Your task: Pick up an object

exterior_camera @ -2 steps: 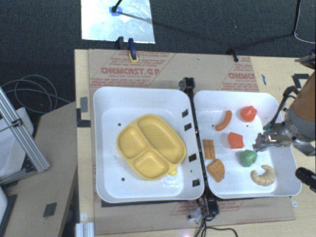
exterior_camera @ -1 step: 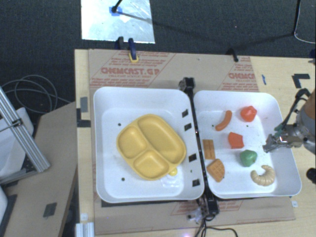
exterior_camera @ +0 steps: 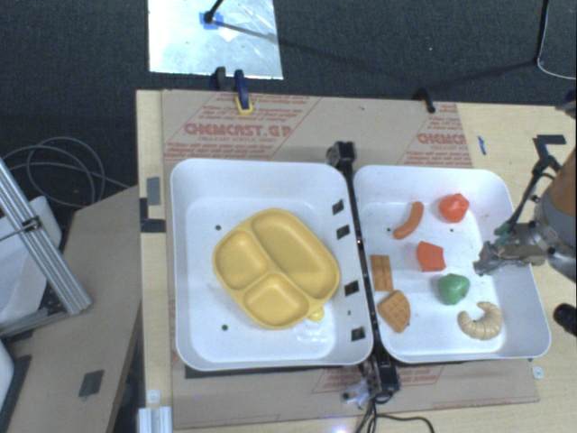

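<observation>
The right bin [exterior_camera: 518, 207] holds several toy foods: an orange sausage [exterior_camera: 408, 220], a red-orange pepper [exterior_camera: 453, 207], a red chunk [exterior_camera: 430, 256], a green pepper [exterior_camera: 453, 288], a tan croissant [exterior_camera: 480, 320], a flat cracker [exterior_camera: 380, 272] and a waffle piece [exterior_camera: 394, 310]. My gripper [exterior_camera: 492, 258] hangs over the right side of this bin, just right of the red chunk and above the green pepper. Nothing shows between its fingers.
The left bin [exterior_camera: 194, 201] carries a yellow divided plate [exterior_camera: 275, 266] with a small yellow piece [exterior_camera: 315, 314] at its lower edge. A black divider with clips [exterior_camera: 352, 242] runs between the bins. A metal sheet [exterior_camera: 215, 25] lies beyond the bench.
</observation>
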Controlling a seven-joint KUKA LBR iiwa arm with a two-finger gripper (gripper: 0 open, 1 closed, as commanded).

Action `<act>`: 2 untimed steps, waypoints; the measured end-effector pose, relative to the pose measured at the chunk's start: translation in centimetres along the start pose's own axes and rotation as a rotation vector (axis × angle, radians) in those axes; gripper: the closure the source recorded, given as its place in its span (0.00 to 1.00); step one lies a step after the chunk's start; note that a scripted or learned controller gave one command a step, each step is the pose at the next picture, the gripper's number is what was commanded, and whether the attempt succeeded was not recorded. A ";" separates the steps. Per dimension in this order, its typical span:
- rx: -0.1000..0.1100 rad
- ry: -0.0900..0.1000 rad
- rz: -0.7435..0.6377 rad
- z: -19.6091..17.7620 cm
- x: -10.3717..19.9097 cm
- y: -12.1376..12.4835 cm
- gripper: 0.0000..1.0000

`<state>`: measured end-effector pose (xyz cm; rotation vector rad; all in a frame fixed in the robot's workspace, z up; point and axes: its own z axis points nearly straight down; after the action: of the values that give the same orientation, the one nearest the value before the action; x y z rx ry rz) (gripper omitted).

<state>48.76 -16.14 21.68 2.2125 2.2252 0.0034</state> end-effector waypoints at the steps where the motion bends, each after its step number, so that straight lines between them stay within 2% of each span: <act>1: 0.001 0.000 0.000 -0.4 0.7 0.0 1.00; 2: 0.001 0.001 -0.001 -0.4 2.2 0.0 1.00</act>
<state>48.75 -13.98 22.08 2.2123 2.2274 0.0030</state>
